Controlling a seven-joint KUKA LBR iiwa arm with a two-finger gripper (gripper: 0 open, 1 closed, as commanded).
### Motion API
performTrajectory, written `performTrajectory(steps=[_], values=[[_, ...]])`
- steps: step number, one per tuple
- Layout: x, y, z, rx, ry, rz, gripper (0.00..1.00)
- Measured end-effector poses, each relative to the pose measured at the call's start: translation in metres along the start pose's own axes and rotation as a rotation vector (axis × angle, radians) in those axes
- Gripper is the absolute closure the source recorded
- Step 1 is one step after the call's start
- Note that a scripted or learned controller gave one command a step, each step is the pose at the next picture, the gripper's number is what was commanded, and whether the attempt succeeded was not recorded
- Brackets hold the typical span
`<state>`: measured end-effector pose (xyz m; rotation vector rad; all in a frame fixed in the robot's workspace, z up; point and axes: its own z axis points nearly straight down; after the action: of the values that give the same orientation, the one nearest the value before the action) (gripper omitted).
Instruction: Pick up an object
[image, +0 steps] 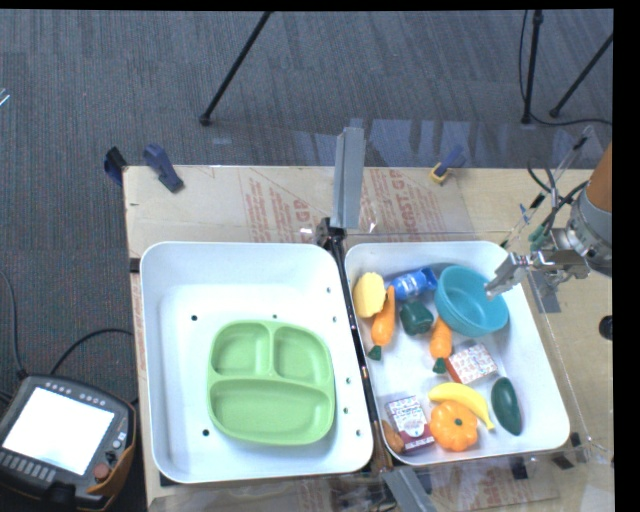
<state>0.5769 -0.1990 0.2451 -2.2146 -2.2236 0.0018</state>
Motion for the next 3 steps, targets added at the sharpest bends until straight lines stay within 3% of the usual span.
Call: performTrajectory(steps=[1, 2, 3], values=[[-0.002, 0.006, 0.147, 0.014, 0.003, 0.148, 0.0], [0.032, 0.06, 0.149, -0.004, -0.004, 0.343, 0.0], [0.09, -0.029, 0.155, -0.004, -0.006, 0.086, 0.0]])
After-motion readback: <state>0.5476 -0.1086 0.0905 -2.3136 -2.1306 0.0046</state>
